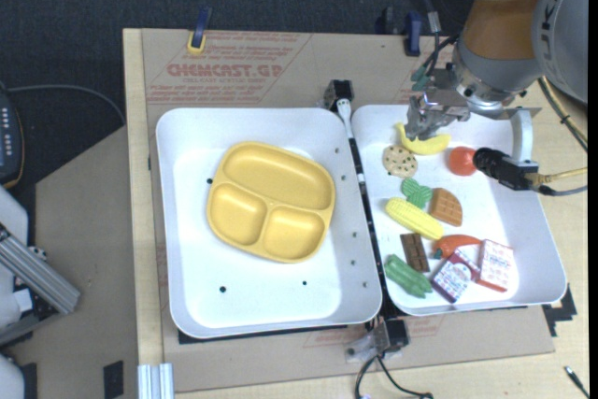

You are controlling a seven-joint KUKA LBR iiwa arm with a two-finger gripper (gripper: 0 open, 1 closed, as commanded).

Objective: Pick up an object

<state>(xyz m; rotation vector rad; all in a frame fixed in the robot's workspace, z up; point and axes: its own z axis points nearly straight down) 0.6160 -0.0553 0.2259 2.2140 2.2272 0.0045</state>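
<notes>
Red print "CHEMCAST GP" on brown bench board (234,65).

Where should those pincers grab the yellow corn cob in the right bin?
Probably across the middle of the corn cob, coming straight down from above. It lies flat and slanted, long and narrow, so fingers would best close across its short width. A green piece and the waffle sit close by its upper end, leaving little room there.
</notes>
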